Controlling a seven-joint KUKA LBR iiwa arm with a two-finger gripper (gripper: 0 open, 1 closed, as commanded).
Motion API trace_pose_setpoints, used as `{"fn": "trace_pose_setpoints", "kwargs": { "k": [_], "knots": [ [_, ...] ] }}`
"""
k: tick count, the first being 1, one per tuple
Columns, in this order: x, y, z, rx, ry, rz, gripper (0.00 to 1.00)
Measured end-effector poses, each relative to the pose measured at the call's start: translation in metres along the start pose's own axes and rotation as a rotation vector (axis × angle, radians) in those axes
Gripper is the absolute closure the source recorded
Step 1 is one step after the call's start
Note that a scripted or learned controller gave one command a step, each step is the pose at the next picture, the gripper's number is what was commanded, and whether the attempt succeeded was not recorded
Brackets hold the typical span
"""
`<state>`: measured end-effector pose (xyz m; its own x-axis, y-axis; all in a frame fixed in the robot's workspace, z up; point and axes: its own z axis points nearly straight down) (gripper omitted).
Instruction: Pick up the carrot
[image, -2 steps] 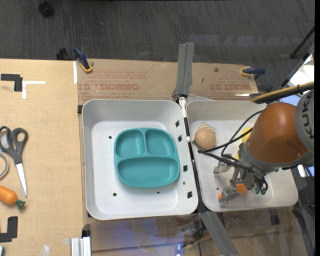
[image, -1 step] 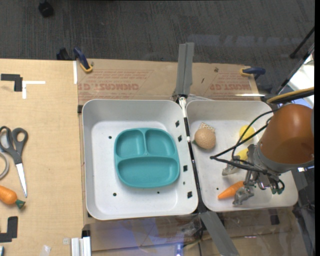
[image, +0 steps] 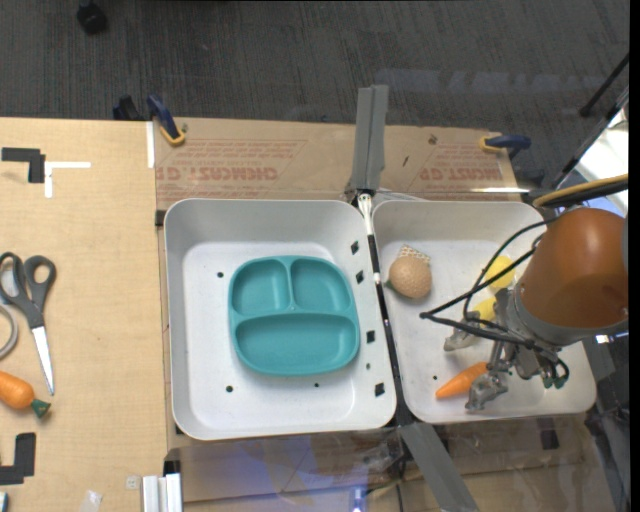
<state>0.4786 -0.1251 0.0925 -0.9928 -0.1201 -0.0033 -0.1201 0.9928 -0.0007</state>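
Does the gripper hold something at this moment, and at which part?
It cannot be told. The gripper is down at the thick end of the carrot in the right bin, but the view does not show the carrot between its fingers.

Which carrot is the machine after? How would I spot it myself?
Find the right-hand white bin. Near its front edge, just under the arm's hand, lies a small orange carrot. Its neighbours are a tan egg-like ball and something yellow; it alone is orange and tapered.
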Motion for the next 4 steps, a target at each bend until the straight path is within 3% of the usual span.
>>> {"fn": "trace_pose_setpoints", "kwargs": {
  "k": [1,2,3,4],
  "knots": [
    [-0.031,0.016,0.000,0.000,-0.001,-0.067,0.00],
    [-0.029,0.024,0.001,-0.001,0.001,-0.055,0.00],
    [-0.017,0.022,0.000,-0.001,0.000,-0.430,0.00],
    [-0.075,0.005,-0.001,0.001,-0.004,0.255,0.00]
  ]
}}
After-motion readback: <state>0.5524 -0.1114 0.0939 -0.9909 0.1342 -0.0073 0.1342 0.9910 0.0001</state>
